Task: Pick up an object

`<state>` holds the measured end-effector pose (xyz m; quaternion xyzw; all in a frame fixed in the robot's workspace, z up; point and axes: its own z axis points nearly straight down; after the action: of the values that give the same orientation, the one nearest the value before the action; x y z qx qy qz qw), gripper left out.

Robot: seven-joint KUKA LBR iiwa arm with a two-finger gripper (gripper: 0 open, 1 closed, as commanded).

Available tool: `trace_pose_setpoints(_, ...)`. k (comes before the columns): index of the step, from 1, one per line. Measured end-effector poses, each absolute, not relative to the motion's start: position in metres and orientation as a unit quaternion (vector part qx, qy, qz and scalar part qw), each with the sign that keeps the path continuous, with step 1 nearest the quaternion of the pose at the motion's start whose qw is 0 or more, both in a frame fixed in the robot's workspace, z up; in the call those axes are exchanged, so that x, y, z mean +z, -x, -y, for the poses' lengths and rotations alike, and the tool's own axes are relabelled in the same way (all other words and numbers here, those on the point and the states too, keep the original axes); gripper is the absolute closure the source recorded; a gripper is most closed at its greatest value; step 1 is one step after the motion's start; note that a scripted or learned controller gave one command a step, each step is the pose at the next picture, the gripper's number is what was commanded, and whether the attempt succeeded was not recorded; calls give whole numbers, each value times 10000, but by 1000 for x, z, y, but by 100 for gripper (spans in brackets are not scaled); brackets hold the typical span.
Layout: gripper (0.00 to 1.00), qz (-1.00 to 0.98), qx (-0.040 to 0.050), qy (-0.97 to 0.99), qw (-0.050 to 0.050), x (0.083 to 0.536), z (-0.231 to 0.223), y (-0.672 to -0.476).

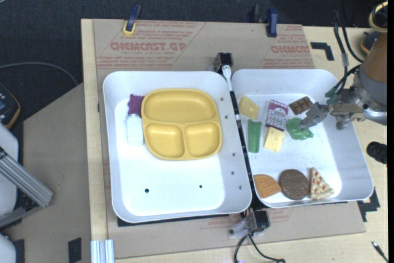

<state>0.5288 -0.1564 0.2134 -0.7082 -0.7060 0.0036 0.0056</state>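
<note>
Gripper point(315, 116) low over right bin point(351, 151), fingers slightly parted, one tip touching green toy point(299, 130) but not gripping it. Beside green toy: yellow block point(274, 140), pink packet point(277, 114), brown piece point(300, 105). Yellow divided tray point(181, 123) in left bin point(172, 194).

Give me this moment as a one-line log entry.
arm: in from right, over right bin | end effector: low beside green toy | grasp: unconfirmed | yellow tray: left bin

Our single arm point(375, 71) reaching in from the right, wrist low, our gripper point(320, 115) angled leftward and down
</note>
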Motion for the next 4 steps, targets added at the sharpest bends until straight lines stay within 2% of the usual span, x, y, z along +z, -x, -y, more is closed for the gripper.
trace_pose_setpoints(1, 0, 7070, -1, 7072, 1, 220, 156, -532)
trace_pose_setpoints(2, 0, 7068, 17, 7074, 38, 158, 158, -525)
trace_pose_setpoints(3, 0, 7073, 12, 7069, 37, 101, 148, -528)
trace_pose_setpoints(4, 0, 7071, 5, 7071, 26, 84, 147, -528)
